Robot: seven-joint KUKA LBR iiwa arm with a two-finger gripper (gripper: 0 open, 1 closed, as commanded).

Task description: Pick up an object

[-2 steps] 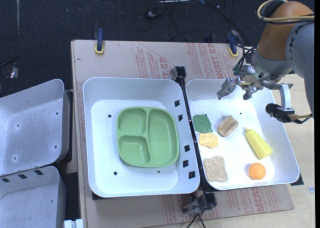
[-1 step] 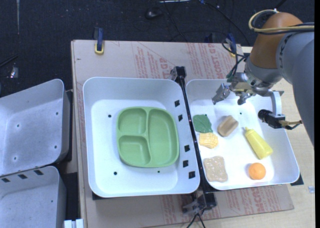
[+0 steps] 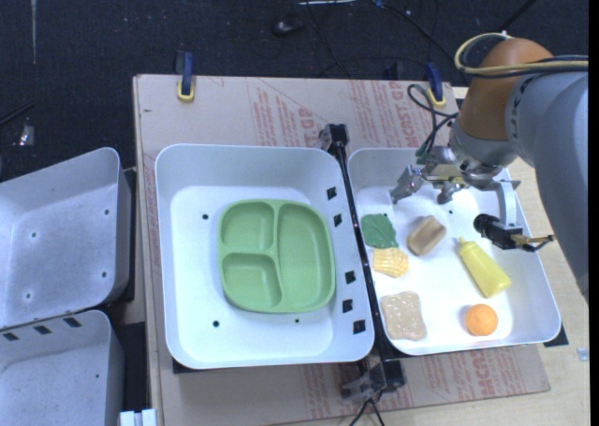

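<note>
Two bins (image 3: 168, 256) sit side by side; the tool (image 3: 426, 185), fingers spread and holding nothing, hovers over the right one's far corner, above the food (image 3: 426, 235).

A brown cardboard-covered worktop (image 3: 281, 106) is seen at frame centre; two shallow white plastic bins, left (image 3: 178, 227) and right (image 3: 533, 302), are set side by side on it.

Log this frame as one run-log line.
gripper: above right white bin, nothing held | nearest: tan bread roll | green divided plastic tray: left bin
</note>
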